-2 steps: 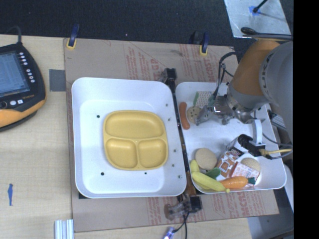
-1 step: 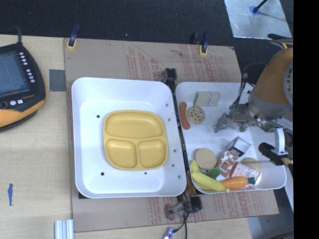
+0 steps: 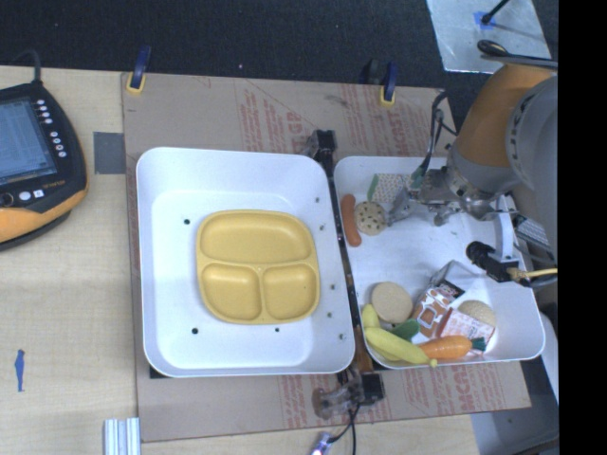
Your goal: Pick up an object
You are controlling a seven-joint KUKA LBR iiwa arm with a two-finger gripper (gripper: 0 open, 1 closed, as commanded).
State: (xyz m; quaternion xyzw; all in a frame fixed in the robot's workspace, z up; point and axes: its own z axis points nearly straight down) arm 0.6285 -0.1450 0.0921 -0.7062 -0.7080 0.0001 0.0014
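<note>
You have the gripper (image 3: 424, 200) low over the far end of the right bin (image 3: 531, 349), just beside the cookie (image 3: 370, 218) and the green-and-white packet (image 3: 386, 188) behind it; whether it is released or clenched, you cannot tell from this angle, and nothing is visibly held. No object is lifted yet. The likeliest candidate is the cookie, lying flat on the bin floor, with the sausage (image 3: 350, 220) just beyond it against the bin's wall nearest the left bin (image 3: 152, 254). Risk one: the cookie is thin and flat, so a descent slightly off-centre would probably slide it toward the sausage rather than trap it. Risk two: the gripper sits close to the bin's far rim and the packet, so a closing motion could catch the packet edge instead, or pinch both. Risk three: the remaining items, the round bread (image 3: 391, 301), banana (image 3: 394, 346), carrot (image 3: 446, 349) and snack box (image 3: 438, 313), are heaped at the bin's near end, well apart from the gripper, so a miss here leaves nothing nearby to recover on. The yellow tray (image 3: 257, 264) in the left bin is out of play.
</note>
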